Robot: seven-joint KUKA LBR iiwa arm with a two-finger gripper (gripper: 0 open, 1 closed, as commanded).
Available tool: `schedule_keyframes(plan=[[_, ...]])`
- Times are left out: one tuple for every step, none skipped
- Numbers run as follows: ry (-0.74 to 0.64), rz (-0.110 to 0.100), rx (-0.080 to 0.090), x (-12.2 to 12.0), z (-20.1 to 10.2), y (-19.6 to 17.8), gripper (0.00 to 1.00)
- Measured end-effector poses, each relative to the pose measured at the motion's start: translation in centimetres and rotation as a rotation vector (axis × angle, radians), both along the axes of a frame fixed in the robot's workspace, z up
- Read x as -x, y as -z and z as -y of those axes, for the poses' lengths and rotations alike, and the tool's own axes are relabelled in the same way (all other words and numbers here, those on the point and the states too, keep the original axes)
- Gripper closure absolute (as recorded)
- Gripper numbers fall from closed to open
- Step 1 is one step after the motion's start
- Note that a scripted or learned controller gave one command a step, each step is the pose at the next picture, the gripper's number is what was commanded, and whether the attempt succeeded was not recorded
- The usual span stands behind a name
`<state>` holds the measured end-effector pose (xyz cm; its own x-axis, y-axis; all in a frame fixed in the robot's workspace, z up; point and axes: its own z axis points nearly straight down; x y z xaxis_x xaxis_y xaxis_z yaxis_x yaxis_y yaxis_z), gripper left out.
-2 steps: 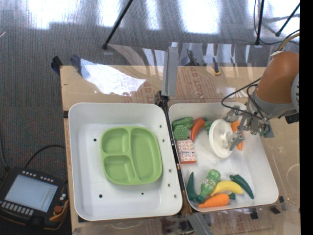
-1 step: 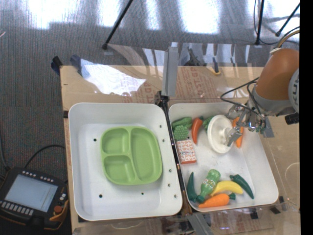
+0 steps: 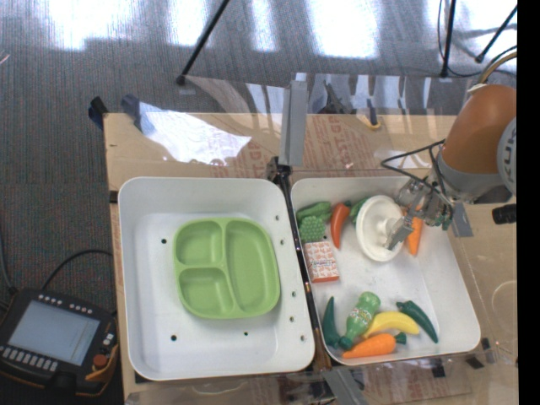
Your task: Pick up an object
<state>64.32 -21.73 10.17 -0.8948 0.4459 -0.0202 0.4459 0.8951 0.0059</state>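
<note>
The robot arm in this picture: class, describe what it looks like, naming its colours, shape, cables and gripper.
The arm enters from the right. It has a rounded orange band over a grey, bulbous body. Thin dark cables loop beside it toward the wrist. At its end sits a small grey metal gripper with slim fingers, over the right white bin.

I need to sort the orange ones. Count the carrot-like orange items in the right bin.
3. One carrot lies at the bin's far left beside the green pieces, one sits at the pincer by the white dish, one lies at the near edge below the banana. Others may be hidden.
</note>
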Motion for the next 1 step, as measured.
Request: schedule_keyframes(plan=[[-0.017,0.006,0.004,0.17,-0.21,-0.09,0.00]])
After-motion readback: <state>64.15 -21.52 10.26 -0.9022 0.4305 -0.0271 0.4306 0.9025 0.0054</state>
